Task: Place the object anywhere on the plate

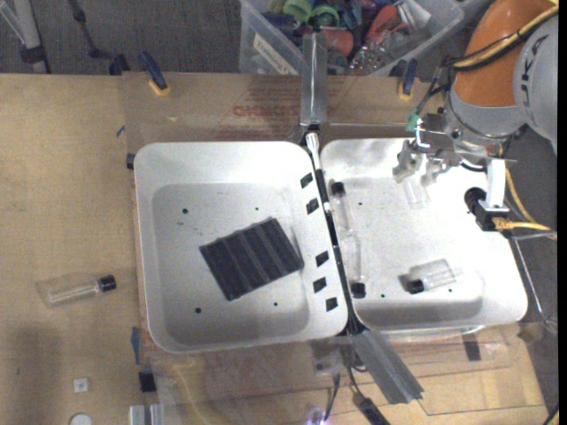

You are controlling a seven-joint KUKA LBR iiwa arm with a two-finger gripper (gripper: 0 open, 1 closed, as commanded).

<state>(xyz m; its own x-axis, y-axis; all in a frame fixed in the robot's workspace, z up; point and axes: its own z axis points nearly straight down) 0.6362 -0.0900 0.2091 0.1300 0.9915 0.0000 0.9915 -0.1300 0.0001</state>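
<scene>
One clear vial (430,277) w/ black cap lies flat in the right bin (496,304), well apart from the dark ribbed plate (252,257) in the other bin, right of it. Long axis runs near left-right, cap toward plate. Gripper (416,180) hovers beyond vial, transparent fingers apart, nothing btwn. Risk: round, see-through vial may roll or slip on pinch; divider btwn bins could snag transfer.

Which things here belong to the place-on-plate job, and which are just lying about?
Job:
- dark ridged plate in the left bin
- clear bottle in the right bin
- gripper above the right bin's far side

Lying about:
- second clear bottle on the bench
- tub of coloured items behind the bins
</scene>
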